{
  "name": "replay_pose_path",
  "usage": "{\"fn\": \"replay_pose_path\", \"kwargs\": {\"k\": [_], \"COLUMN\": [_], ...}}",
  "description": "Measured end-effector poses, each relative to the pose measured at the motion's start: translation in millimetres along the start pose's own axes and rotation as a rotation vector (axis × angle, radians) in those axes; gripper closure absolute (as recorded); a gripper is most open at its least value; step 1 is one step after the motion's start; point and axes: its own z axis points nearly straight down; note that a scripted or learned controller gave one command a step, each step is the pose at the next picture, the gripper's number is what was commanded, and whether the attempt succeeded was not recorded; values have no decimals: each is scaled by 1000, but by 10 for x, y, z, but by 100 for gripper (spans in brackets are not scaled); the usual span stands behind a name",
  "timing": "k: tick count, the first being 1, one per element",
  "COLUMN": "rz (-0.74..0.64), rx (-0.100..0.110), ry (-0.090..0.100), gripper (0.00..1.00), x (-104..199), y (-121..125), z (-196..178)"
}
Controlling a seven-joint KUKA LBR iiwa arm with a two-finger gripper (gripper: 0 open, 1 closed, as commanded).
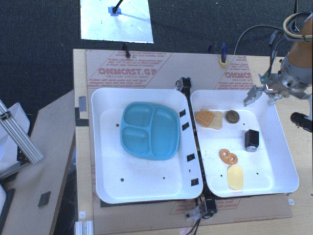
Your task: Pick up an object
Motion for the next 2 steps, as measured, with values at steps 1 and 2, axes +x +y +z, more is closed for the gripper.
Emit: {"fn": "replay_pose_path", "kwargs": {"k": [1, 2], "rz": [0, -2], "rx": [2, -10], "ry": [0, -2], "gripper": [0, 0], "x": [1, -6], "y": [6, 46], "z": [616, 922]}}
